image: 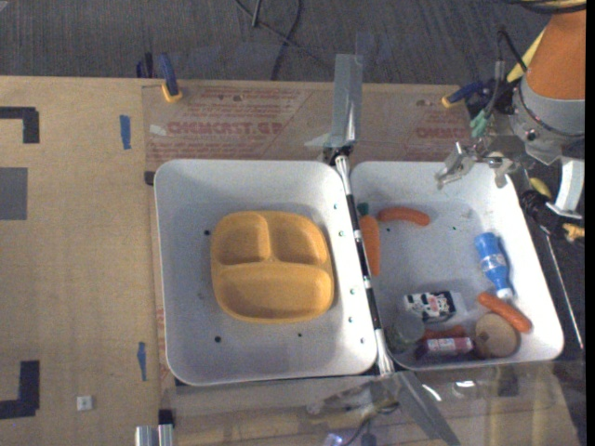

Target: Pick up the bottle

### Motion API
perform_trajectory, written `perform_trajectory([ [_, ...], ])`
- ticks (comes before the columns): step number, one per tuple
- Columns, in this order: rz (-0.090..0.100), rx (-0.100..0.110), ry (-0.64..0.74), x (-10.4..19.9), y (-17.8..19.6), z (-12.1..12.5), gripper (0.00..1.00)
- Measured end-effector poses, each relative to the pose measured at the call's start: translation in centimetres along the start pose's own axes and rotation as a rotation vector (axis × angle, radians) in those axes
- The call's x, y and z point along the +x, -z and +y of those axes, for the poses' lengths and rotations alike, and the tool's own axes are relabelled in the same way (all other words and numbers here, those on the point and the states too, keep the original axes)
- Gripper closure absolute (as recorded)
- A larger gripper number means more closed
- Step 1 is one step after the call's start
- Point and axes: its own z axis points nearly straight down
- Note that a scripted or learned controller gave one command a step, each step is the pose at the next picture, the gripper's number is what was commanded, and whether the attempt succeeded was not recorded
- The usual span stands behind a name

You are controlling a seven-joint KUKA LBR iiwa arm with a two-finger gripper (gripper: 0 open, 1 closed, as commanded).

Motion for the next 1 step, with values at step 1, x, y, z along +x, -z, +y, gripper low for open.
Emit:
perform_trajectory([
  [1, 0.001, 0.001, -0.138, -1.73, -1.97, -5.27, 0.0],
])
